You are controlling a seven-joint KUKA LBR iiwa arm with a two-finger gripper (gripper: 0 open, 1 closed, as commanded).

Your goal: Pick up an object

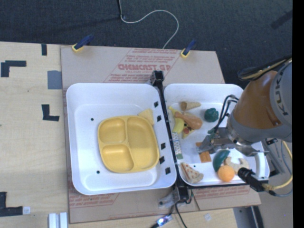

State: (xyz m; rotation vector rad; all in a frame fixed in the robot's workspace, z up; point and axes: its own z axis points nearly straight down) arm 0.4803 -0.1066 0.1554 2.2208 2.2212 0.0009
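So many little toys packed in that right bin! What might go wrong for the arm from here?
The end effector sits low among close-packed pieces, so it may nudge the small orange block or the teal piece aside instead of gripping one. The orange ball nearby looks round and could roll off if bumped. Whatever it closes on might slip out when lifted.

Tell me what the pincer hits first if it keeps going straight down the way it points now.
Probably the small orange block lying on the right bin's floor just under the pincer; depth is hard to judge from this slanted view.
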